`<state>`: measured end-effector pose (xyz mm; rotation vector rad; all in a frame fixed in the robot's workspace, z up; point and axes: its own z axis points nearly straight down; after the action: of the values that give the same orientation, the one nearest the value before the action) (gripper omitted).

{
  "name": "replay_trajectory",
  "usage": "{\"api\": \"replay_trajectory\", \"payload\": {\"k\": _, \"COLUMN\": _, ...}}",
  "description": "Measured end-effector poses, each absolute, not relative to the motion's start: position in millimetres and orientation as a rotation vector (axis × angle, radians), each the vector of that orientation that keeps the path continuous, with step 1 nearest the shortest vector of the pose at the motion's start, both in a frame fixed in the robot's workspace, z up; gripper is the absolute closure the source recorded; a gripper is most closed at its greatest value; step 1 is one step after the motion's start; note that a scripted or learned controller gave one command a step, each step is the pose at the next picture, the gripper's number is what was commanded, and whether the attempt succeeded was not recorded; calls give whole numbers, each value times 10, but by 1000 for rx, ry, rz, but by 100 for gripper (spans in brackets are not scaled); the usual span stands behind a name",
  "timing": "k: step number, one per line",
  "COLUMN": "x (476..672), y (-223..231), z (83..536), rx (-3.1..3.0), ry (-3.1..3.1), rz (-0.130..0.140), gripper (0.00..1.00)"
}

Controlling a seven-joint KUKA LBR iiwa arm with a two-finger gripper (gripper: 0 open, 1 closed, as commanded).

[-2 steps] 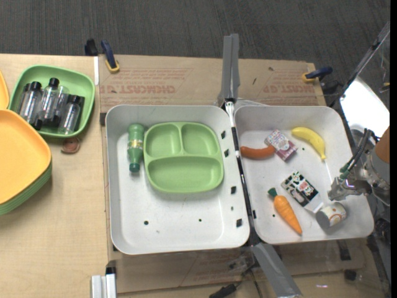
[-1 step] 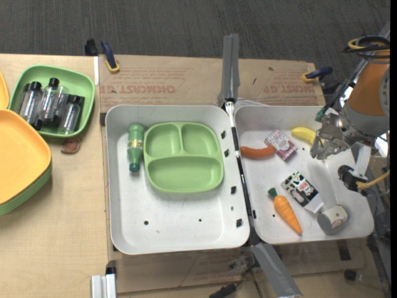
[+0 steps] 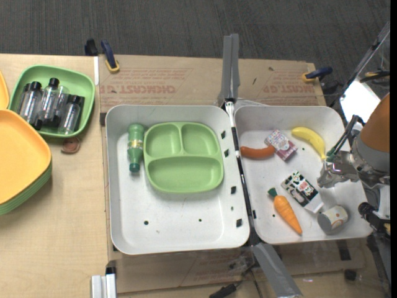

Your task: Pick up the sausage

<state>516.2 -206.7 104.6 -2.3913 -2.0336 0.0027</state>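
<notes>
The sausage [image 3: 256, 152] is a reddish-brown link lying near the upper left corner of the right bin [image 3: 273, 231], just left of a pink packet [image 3: 281, 144]. My gripper [image 3: 330, 174] hangs over the right side of that bin, well to the right of the sausage and a little lower in the view. It is below the banana [image 3: 310, 140] and right of a black-and-white carton [image 3: 301, 189]. Nothing shows in its grasp.
A carrot [image 3: 286, 213] and a grey cylinder [image 3: 333, 218] lie near the right bin's front. The left bin [image 3: 124, 228] holds a green divided plate [image 3: 183, 156] and a green bottle [image 3: 134, 146]. A green tray of bottles [image 3: 53, 101] and orange plates [image 3: 22, 163] sit at far left.
</notes>
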Motion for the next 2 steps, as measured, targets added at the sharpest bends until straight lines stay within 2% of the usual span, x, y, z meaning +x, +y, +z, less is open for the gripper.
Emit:
{"api": "replay_trajectory", "payload": {"k": 1, "x": 4773, "y": -2108, "z": 1195, "rx": -2115, "ry": -2320, "rz": 1, "gripper": 100}}
{"api": "replay_trajectory", "payload": {"k": 2, "x": 5028, "y": -1546, "z": 906, "rx": -2411, "ry": -2011, "rz": 3, "gripper": 100}}
